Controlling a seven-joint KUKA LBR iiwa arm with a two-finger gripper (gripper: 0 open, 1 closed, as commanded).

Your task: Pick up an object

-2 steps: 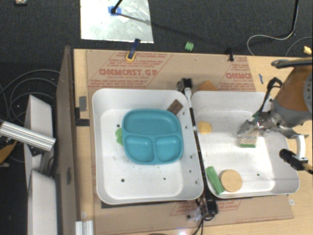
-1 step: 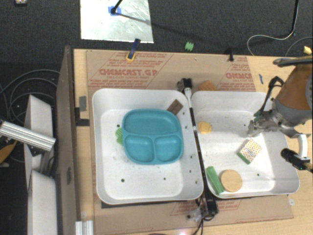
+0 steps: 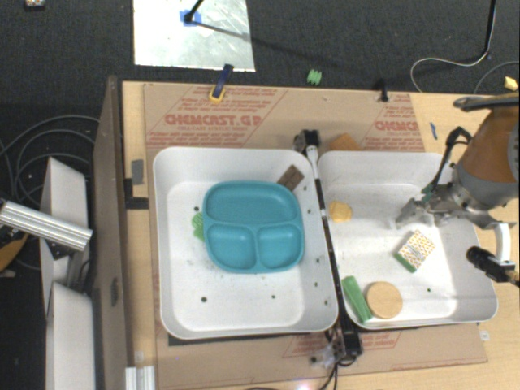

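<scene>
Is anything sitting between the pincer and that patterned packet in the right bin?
Nothing visible does. The pincer hangs over the right bin, and the patterned packet lies just below it in the picture, with bare white floor between. The yellow piece, round tan disc and green item lie off to the side.

I work in a robotics lab, not anyone's home. My tabletop [image 3: 268, 108] is a sheet of printed cardboard laid on a bare wooden frame, and on it sit two shallow white bins [image 3: 244, 319] side by side, set out like a test rig. Around it lies dark carpet [image 3: 65, 47], with loose black cables [image 3: 36, 149] coiled on it at one side, an aluminium rail [image 3: 45, 224], and a shiny metal sheet [image 3: 191, 23].
</scene>
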